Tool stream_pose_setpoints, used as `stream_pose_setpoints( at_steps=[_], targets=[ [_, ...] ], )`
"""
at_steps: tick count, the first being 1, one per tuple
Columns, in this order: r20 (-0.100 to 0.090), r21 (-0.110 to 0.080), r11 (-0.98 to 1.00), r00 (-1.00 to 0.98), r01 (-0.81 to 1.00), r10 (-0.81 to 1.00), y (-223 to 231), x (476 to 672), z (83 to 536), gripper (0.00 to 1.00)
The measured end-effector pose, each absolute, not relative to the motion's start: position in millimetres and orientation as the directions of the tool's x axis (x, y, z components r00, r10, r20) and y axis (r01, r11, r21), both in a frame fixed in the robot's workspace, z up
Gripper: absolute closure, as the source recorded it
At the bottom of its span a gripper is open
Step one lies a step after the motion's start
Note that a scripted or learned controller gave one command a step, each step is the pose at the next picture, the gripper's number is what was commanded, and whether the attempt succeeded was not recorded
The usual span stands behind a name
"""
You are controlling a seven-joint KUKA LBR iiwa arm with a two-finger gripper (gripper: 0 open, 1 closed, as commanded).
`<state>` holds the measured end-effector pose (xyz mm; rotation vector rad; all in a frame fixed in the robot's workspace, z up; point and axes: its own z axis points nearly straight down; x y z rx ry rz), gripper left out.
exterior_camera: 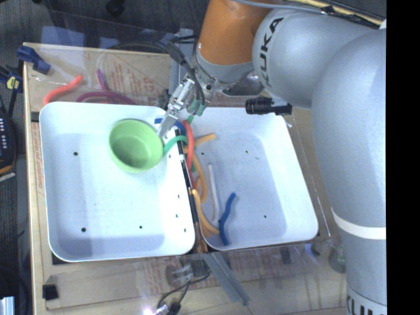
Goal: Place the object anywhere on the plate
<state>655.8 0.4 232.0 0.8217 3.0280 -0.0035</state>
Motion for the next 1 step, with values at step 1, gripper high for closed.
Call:
stream_pose_setpoints(
  at_steps=[1],
  targets=[
    [-0.005,-0.001,0.863,-0.863,0.505,0.505,0.5,655.8,232.0,0.0]
  ],
)
